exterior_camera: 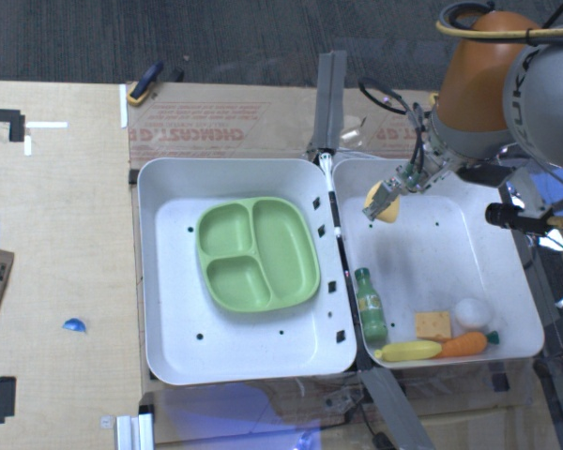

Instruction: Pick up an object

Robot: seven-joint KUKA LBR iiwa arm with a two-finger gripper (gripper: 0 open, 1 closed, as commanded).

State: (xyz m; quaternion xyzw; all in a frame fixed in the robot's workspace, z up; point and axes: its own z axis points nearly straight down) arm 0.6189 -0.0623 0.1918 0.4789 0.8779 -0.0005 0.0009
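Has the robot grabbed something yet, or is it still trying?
Looks done: a yellow piece sits between the fingers of the gripper, above the right bin. In hand: holding it there. Left: the bottle, banana, carrot, cracker and white ball lie unpicked.

I'm seeing a matt green plastic tray [258, 253]; smooth white plastic bins [159, 279]; a pale wood-grain tabletop [56, 232]; printed cardboard [220, 120].
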